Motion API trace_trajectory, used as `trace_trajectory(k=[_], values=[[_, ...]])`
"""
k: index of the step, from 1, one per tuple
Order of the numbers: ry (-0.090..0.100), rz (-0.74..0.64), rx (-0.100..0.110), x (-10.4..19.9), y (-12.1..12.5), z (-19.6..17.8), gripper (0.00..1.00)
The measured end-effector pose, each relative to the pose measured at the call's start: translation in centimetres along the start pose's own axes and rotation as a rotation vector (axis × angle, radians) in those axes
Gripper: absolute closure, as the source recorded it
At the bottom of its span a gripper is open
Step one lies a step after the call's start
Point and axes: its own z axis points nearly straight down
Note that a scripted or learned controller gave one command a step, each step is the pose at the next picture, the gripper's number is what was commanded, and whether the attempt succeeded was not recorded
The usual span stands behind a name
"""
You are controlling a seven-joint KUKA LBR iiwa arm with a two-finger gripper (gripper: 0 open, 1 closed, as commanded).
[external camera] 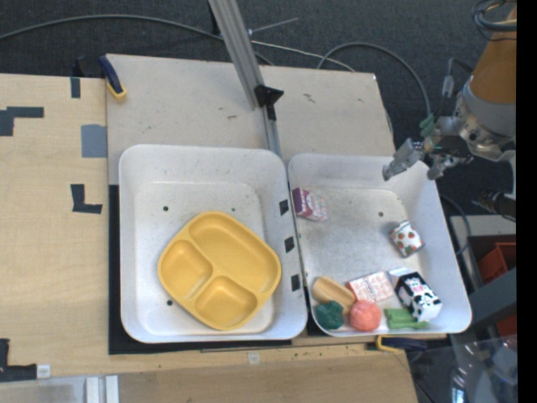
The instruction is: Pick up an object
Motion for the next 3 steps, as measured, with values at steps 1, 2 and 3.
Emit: trace_trajectory(k=[1, 2, 3], values=[[0.000, -0.001, 0.000, 0.0, 0.0, 0.0, 0.00], [-0.001, 0.000, 0.005, 0.4, -0.1, 4.4, 0.00], [-0.001, -0.001, 0.006, 0.8, 0.7, 9.4, 0.00]])
